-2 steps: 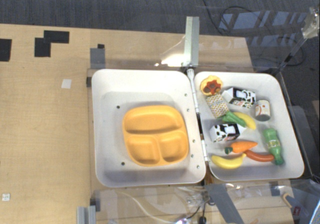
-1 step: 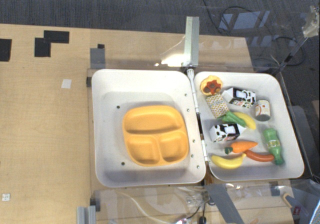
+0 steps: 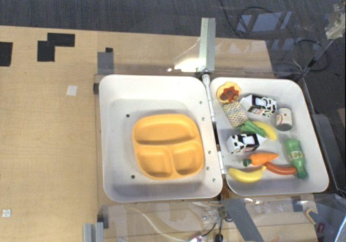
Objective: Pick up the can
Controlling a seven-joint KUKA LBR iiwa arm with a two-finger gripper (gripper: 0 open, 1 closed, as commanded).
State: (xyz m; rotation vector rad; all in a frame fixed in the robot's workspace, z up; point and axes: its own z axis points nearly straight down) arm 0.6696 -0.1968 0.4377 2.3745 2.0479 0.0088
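So far nothing is done: the can [image 3: 284, 118] lies on its side in the right bin [image 3: 311, 127], near its far right corner, ungrasped. Jaw state: cannot tell.

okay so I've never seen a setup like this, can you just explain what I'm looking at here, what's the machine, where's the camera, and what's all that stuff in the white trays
This is a workbench for a robot arm, filmed by one fixed camera above it, looking down at a slant. The arm would reach in from the right side of the picture.

Two shallow white bins sit side by side. The left bin holds a yellow divided plate. The right bin holds toy groceries: a small can lying near the right wall, two black-and-white cow-print cartons, two bananas, a carrot, a green bottle, a red sausage-like piece and a few more.

The job is to pick up the can. It lies in its bin, with nothing gripping it.
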